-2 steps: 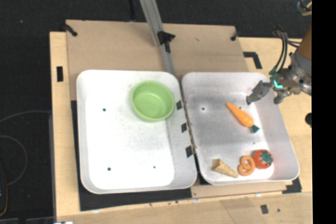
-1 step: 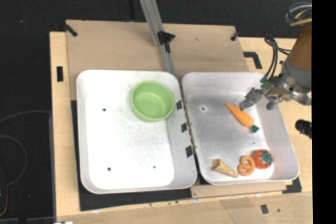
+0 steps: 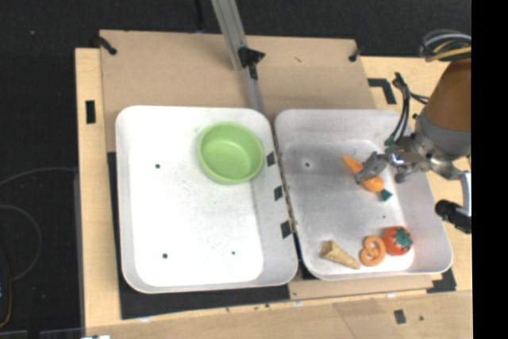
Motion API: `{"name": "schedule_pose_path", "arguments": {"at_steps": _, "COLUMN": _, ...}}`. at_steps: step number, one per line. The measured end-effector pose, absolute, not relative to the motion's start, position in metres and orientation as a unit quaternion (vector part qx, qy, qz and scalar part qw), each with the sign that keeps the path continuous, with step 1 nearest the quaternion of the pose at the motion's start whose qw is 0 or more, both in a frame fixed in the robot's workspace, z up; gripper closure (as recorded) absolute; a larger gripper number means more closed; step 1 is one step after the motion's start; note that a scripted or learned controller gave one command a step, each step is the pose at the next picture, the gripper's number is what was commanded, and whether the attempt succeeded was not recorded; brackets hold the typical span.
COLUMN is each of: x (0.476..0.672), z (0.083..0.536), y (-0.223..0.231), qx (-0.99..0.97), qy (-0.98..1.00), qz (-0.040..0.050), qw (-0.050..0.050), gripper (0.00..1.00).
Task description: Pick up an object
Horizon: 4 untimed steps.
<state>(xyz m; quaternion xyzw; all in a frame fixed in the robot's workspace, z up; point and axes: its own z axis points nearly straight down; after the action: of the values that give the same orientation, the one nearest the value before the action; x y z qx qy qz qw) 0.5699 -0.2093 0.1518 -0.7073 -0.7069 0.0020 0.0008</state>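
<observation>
arm (image 3: 448,103) reaches in from right, low over right bin (image 3: 317,140) | gripper (image 3: 373,171) beside orange carrot (image 3: 353,163) | grip state: cannot tell

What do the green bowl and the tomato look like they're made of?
Green bowl: probably moulded plastic, one even lime colour with a smooth, matte surface and a thick rounded rim. Tomato: likely a plastic toy, with uniform red skin, a green top and a slight sheen. At this resolution, rubber or foam can't be ruled out for either.
</observation>
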Motion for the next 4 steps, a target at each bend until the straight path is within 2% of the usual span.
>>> {"name": "schedule_pose_path", "arguments": {"at_steps": 1, "x": 0.569, "z": 0.099, "y": -0.211, "qx": -0.707, "qy": -0.707, "qz": 0.0018, "qw": 0.001, "gripper": 0.0}}
{"name": "schedule_pose_path", "arguments": {"at_steps": 2, "x": 0.571, "z": 0.113, "y": -0.211, "qx": -0.709, "qy": -0.706, "qz": -0.0007, "qw": -0.002, "gripper": 1.0}}
{"name": "schedule_pose_path", "arguments": {"at_steps": 4, "x": 0.573, "z": 0.232, "y": -0.217, "qx": -0.706, "qy": -0.708, "qz": -0.0001, "qw": -0.001, "gripper": 1.0}}
